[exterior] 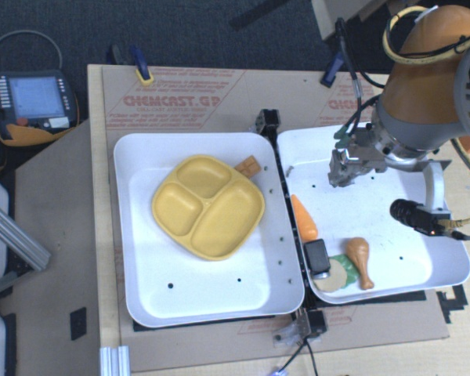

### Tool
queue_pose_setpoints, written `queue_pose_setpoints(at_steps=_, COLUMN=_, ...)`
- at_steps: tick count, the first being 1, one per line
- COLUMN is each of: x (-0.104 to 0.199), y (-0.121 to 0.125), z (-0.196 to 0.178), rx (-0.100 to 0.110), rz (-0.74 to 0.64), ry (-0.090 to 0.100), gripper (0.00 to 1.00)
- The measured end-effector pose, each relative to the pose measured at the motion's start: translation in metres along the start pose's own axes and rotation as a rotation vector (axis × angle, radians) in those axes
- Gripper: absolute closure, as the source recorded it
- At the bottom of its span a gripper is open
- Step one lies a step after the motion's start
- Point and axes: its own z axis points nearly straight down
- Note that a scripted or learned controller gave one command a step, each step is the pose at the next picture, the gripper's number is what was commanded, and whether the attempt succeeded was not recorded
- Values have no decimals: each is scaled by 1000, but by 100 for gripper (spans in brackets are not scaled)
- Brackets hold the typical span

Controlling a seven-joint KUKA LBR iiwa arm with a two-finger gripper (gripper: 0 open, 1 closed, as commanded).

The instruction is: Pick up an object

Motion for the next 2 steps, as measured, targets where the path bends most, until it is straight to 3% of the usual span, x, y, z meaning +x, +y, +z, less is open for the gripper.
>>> queue_pose_setpoints(at_steps=2, x=95, y=20, z=27, rx=1, rz=2, ry=-1, gripper=100)
